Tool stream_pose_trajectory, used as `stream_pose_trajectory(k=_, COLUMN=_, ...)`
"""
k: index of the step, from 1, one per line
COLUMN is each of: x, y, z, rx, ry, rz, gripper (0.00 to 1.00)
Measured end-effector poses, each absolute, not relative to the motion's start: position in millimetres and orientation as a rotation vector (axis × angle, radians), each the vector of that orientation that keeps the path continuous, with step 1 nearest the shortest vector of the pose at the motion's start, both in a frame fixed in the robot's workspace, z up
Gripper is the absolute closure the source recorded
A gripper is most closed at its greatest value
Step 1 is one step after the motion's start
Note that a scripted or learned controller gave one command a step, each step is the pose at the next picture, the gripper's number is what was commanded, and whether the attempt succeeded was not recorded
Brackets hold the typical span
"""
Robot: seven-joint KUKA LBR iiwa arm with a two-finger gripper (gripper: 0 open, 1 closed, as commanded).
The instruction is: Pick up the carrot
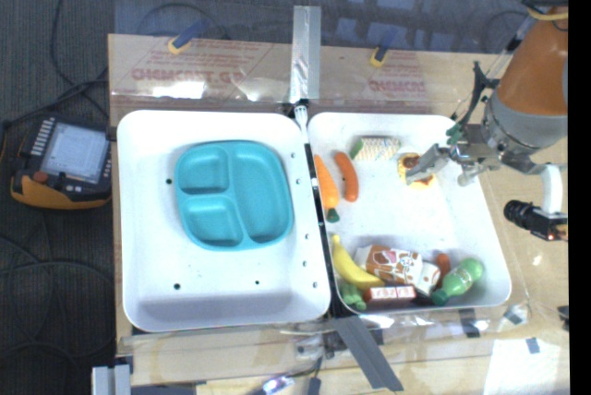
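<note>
Carrot (324,185) lies in the right bin (480,227), pressed along the bin's left wall, long axis running roughly up-down in the view, green stub at the lower end. A sausage (346,175) lies just beside it on the right, nearly parallel, with a thin gap between them. Below the carrot: a banana (349,265), apart from it.

The gripper (427,164) hangs over the upper right part of the same bin, well to the right of the carrot, close to a small yellow-orange item (412,166) and a corn cob (377,148). Nothing is visibly held. Whether the tool is wide or narrow I cannot tell; it is dark and small against the bin floor.

Judged step: approach not yet made; the arm has to cross the bin leftward to the carrot.

Notes for doing it well:
- Aim at the carrot's mid-length, away from the green stub.
- The wall on the carrot's left leaves little room for a fingertip there. Closing along the carrot's short axis means one side goes into the sausage gap, the other against the wall. Likely tight.
- Risk: catching the sausage instead, or nudging the carrot harder against the wall.
- Descend straight, close slowly, lift vertically clear of the wall.
</note>
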State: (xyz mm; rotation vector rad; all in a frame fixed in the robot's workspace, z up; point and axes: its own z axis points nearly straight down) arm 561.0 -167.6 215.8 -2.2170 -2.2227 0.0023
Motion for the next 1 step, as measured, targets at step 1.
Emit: stream_pose_trajectory(k=1, x=608.7, y=-80.7, z=182.7, rx=-2.257, ry=-2.182, rz=0.003, gripper=0.00)
